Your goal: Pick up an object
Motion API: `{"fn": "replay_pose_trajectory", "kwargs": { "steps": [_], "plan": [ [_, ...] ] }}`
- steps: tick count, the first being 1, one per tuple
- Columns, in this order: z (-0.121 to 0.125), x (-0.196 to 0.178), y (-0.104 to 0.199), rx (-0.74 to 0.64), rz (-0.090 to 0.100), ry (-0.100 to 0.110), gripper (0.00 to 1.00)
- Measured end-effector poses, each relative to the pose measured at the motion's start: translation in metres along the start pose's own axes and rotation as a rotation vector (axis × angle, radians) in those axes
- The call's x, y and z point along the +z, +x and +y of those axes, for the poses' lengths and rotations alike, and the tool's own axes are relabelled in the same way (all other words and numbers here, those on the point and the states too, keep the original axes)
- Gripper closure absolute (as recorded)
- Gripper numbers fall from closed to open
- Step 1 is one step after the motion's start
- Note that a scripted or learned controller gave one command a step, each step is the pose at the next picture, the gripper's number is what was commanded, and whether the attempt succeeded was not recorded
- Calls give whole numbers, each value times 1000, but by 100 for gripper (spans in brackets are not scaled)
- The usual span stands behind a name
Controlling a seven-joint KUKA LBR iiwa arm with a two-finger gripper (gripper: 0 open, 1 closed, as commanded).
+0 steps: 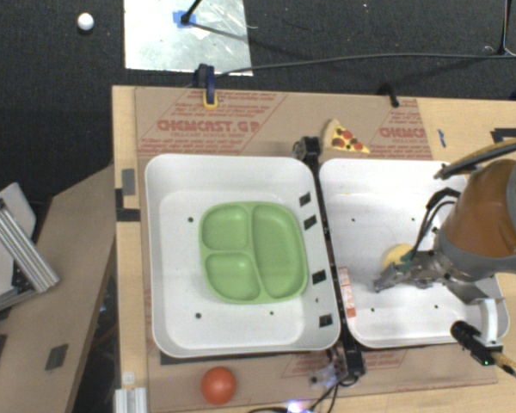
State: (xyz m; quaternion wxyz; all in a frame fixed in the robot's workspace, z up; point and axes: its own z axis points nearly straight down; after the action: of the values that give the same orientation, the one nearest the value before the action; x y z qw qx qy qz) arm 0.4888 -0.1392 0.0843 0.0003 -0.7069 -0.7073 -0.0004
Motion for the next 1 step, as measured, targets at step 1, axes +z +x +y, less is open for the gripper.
{"fn": "replay_pose_trajectory", "kwargs": {
  "steps": [1],
  "plan": [
    [1,-11,0,0,0,-3,100]
  ]
}}
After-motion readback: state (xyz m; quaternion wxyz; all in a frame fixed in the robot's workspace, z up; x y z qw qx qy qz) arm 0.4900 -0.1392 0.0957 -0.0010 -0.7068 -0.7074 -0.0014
